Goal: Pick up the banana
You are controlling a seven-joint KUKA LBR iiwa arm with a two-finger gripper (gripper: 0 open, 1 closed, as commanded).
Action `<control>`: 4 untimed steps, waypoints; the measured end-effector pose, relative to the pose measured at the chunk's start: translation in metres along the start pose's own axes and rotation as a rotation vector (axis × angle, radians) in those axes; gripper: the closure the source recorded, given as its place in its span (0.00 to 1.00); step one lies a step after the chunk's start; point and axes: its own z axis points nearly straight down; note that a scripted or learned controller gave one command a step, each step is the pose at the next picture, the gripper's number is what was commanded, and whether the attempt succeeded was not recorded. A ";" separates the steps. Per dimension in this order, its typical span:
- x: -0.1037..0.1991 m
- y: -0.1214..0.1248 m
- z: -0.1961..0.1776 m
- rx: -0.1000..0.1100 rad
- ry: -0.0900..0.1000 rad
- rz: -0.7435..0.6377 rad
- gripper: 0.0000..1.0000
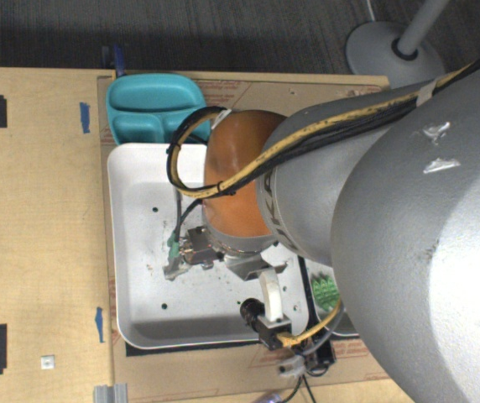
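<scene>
The grey arm (391, 200) reaches in from the right and covers much of the view, its orange band (236, 179) above the left white bin (135, 225). The gripper (177, 263) hangs low over the bin floor, near the middle; whether it is spread or pressed together cannot be told. No banana can be made out. A teal tray (152, 107) sits at the bin's far edge. The surface (39, 225) is tan cardboard. A green item (324, 290) lies beside the arm.

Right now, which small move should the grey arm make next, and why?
Probably lift straight up a little: the two-finger gripper sits low over the floor of the left shallow white bin, and the grey arm covers much of both bins.
</scene>
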 end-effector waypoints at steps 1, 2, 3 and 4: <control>0.008 0.002 0.092 -0.001 0.001 -0.266 0.00; 0.015 0.003 0.080 -0.005 0.012 -0.270 1.00; 0.015 0.003 0.071 -0.006 0.012 -0.269 1.00; 0.015 0.003 0.061 -0.007 0.012 -0.267 1.00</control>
